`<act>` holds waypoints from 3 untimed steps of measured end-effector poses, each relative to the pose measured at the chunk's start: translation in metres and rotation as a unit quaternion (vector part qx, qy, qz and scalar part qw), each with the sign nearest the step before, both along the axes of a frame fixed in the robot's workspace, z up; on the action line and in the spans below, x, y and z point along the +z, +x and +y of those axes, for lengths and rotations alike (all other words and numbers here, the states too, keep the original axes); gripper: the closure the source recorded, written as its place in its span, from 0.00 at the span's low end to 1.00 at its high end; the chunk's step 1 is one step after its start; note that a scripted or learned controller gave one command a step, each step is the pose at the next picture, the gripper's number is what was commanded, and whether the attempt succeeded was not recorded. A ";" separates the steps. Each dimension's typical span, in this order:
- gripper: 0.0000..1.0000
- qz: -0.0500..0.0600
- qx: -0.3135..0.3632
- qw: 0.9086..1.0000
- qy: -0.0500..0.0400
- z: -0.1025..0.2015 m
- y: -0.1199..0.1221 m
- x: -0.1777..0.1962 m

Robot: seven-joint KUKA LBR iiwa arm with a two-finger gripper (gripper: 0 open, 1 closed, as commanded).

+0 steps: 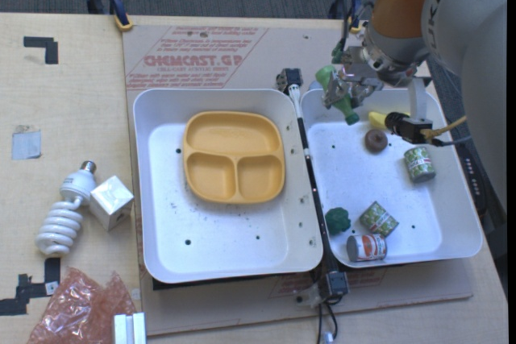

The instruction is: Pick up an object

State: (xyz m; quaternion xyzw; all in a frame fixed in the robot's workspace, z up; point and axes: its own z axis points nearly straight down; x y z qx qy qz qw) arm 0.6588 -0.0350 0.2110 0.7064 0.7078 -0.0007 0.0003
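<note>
Green object [348, 110] in hand [343, 95]

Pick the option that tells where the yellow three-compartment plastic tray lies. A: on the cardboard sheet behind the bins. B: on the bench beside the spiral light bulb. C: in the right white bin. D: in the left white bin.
D: the yellow three-compartment plastic tray rests on the floor of the left white bin.

A green object [344, 97] sits up against the end effector [343, 89], above the right bin's [451, 242] far left corner. Its shape is unclear; part is hidden.
</note>
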 end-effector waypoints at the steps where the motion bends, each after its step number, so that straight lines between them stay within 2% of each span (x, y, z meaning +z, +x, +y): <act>1: 1.00 0.000 0.000 1.000 0.000 0.039 0.000 0.055; 2: 1.00 0.001 0.000 1.000 0.000 0.095 0.000 0.013; 3: 1.00 0.000 0.000 1.000 0.000 0.123 -0.041 0.047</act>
